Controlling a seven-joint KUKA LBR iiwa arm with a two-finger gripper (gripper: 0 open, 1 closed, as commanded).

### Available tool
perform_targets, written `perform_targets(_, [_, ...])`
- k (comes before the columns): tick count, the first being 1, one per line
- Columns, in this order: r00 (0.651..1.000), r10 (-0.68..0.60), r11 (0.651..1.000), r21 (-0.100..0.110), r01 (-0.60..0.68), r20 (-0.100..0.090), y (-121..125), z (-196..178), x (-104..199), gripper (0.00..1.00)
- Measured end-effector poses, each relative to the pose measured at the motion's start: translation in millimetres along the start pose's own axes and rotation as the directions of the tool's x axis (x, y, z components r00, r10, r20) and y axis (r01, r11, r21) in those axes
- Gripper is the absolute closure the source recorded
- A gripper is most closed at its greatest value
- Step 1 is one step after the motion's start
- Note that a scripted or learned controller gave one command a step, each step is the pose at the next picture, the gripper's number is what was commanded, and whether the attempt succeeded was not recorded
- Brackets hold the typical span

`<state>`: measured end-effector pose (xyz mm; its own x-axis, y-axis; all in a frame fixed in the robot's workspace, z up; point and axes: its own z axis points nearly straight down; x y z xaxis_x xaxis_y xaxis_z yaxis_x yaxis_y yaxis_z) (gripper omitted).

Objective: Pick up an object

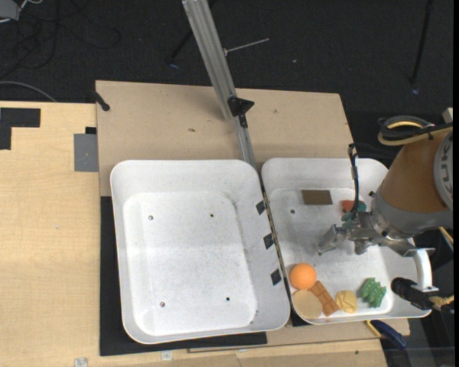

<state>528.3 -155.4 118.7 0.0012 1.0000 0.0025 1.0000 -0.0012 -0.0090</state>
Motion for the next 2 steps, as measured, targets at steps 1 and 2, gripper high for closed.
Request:
perform_targets(1, [1.000, 0.007, 1.000, -0.005, -0.007, 0.001, 0.9, -12.8, -1.8, 1.00])
perform_targets(2, [1.000, 0.006, 1.000, -0.010, -0.006, 0.003, -4.0, -56.3, -5.8, 1.00])
